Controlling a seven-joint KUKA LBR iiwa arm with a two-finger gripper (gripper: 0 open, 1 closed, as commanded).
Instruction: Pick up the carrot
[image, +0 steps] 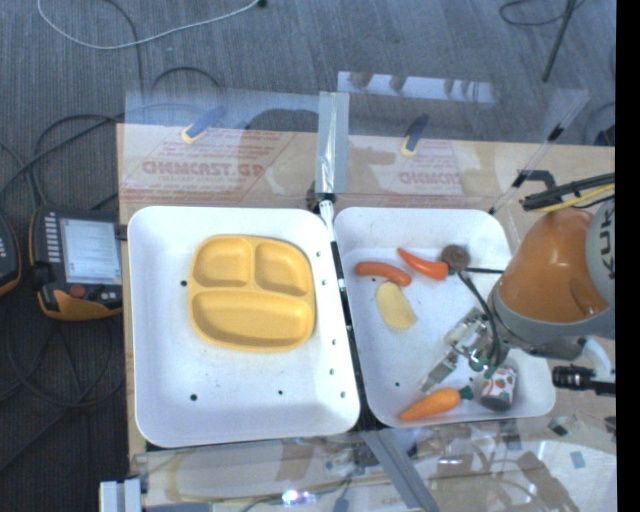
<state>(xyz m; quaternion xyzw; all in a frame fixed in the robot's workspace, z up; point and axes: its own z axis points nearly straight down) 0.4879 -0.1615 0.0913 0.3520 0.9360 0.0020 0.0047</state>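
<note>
A: Presently, two white bins are seen side by side on the bench; the left bin (160, 400) is occupied by a yellow divided tray (253, 292); the right bin (385, 400) is where the arm (555, 280) is reaching in from the right.

B: Noted; where is the carrot located?

A: A carrot (430, 404) is observed lying near the front edge of the right bin, tilted slightly, orange with a green end toward the right; a second, similar orange-red piece (423, 264) is seen at the back of the bin, beside a small brown round item (455, 256).

B: And the gripper?

A: The gripper (462, 356) is positioned just above and to the right of the front carrot, apart from it; nothing is seen between the fingers; whether they are spread or closed cannot be told.

B: Other contents recorded?

A: A red sausage-shaped item (383, 271) and a pale yellow piece (396, 306) are noted mid-bin; a small patterned cube (498, 386) is seen just right of the carrot.
</note>
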